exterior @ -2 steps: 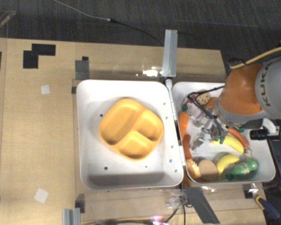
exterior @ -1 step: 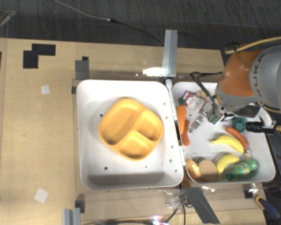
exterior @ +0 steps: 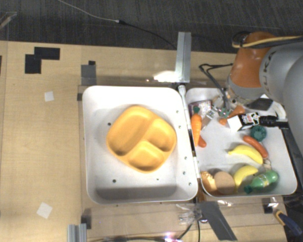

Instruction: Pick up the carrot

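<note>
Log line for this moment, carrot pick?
gripper: over right bin, back end | carrot: lying at bin's left wall, not held | plate: left bin

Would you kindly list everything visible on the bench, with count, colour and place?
bins: two, white, side by side mid-bench
divided plate: one, yellow, in the left bin
carrot: one, orange, right bin, by its left wall
bananas: two, yellow, right bin, middle and lower part
sausage: one, orange-red, right bin, above the upper banana
green toys: two, right bin, one at the lower right, one near the sausage
brown item: one, right bin, lower left
arm: one, grey with orange band, from the right
pincer: one, over the right bin's top
</note>
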You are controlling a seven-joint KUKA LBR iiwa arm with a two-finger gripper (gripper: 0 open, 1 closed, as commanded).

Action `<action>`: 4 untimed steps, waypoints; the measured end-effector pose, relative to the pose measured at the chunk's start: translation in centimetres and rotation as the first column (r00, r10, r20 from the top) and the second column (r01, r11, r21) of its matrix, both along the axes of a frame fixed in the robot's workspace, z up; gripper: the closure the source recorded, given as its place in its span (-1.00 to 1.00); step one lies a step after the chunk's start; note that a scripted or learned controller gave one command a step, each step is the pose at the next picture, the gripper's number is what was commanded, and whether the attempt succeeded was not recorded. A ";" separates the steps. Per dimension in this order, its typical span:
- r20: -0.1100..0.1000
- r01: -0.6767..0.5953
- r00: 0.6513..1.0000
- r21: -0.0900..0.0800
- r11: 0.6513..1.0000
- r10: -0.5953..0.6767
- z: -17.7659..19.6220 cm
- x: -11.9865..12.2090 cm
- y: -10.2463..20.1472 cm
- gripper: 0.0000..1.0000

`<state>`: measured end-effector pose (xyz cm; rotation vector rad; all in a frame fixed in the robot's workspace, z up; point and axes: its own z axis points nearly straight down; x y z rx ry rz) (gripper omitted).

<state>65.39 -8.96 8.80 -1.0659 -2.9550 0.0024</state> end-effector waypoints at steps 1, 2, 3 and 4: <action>0.012 -0.154 0.988 -0.001 0.988 0.154 0.2 -11.8 -0.4 -1.00; 0.009 0.045 0.999 0.001 0.999 -0.045 0.2 -8.4 0.5 -1.00; 0.009 0.306 0.952 0.003 0.952 -0.306 0.0 -3.3 -0.1 -1.00; 0.019 0.298 0.954 0.005 0.955 -0.298 1.4 -3.0 0.0 1.00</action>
